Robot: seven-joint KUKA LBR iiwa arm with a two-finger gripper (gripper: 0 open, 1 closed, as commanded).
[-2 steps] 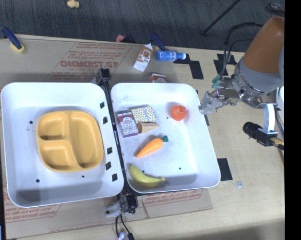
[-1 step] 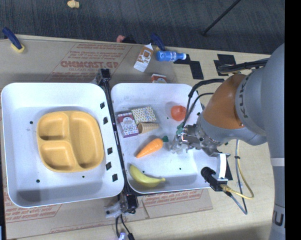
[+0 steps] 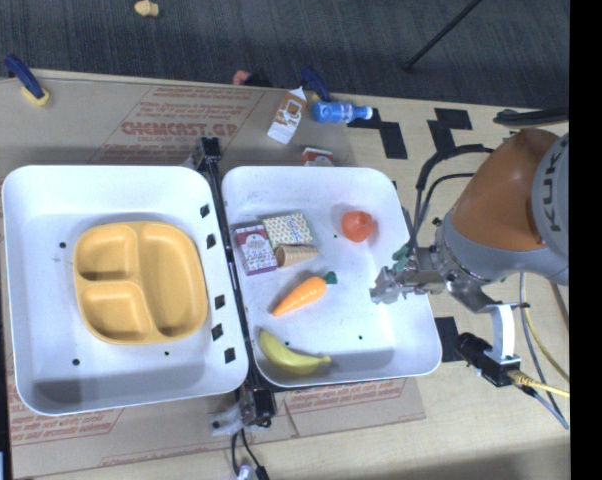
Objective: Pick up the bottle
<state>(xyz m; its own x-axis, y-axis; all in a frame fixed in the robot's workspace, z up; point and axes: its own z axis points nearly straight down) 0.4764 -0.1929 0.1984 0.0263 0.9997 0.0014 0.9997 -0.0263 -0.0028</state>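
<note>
Claw (image 3: 386, 286) over the right bin's (image 3: 406, 353) right side.
Whether it is wide or narrow cannot be told. Blue bottle (image 3: 339, 113) lies on the table (image 3: 451, 438) beyond both bins, well apart from it.

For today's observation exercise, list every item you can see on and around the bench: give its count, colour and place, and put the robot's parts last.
Bins: 2, white, side by side on the bench.
Divided plate: 1, yellow, in the left bin.
Carrot: 1, orange with green top, middle of the right bin.
Banana: 1, yellow, near edge of the right bin.
Tomato-like round toy: 1, orange-red, far part of the right bin.
Small packets: 2, dark red and pale patterned, right bin by the divider.
Bottle: 1, blue, lying on the bench beyond the right bin.
Carton: 1, white and brown, beside the bottle.
Arm: 1, grey and orange, from the right.
Pincer: 1, grey, over the right bin's right edge.
</note>
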